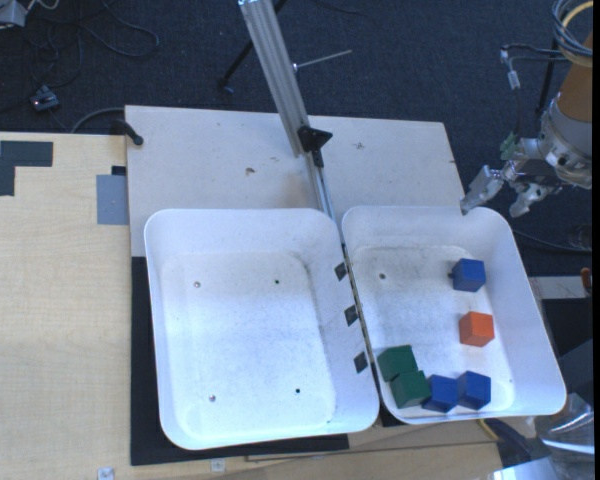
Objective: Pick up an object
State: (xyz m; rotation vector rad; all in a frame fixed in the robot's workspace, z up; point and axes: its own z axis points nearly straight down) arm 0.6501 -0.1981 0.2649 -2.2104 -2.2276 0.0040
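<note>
The right bin (520, 258) holds several small blocks. A blue block (468, 274) lies near its far right side, with an orange block (476, 328) just in front of it. Two green blocks (403, 373) and two blue blocks (459, 391) sit along the near edge. My gripper (502, 193) hangs above the right bin's far right corner, outside the rim, fingers spread open with nothing between them. It is well clear of all the blocks.
The left bin (160, 268) sits beside the right one, with a row of black clips (348, 313) at the shared edge. A slanted aluminium rail (280, 78) rises behind the bins. A wooden bench top (50, 268) lies to the left.
</note>
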